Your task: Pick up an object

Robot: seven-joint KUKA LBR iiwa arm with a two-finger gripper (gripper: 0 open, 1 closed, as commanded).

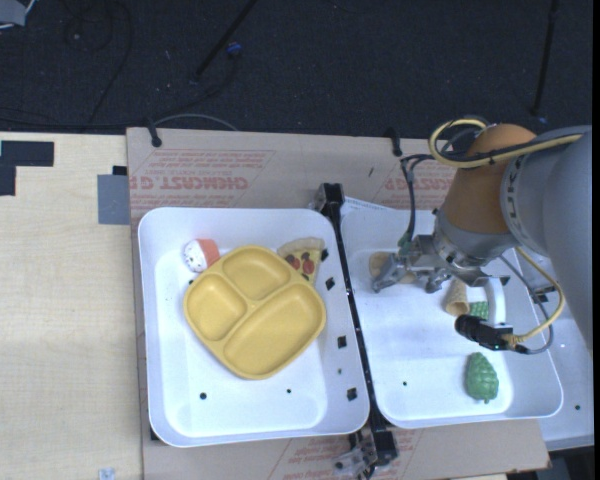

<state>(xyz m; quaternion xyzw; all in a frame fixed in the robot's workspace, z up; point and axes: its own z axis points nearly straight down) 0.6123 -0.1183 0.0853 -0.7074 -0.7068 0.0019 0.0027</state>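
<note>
The bench [50,298] is pale wood, with a brown cardboard sheet [230,168] laid flat over its right part. Two shallow white bins rest on the cardboard side by side, the left bin [170,388] touching the right bin [420,408] along a black divider [348,298].

Grey KUKA arm [555,193], orange wrist band, yellow and black cables, metal claw [412,271] w/ grey fingers

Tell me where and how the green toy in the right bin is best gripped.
The green toy lies flat and alone near the right bin's front right corner. Probably best: come straight down and pinch across its narrower width, left to right. The bin wall close on its right leaves little room.
</note>
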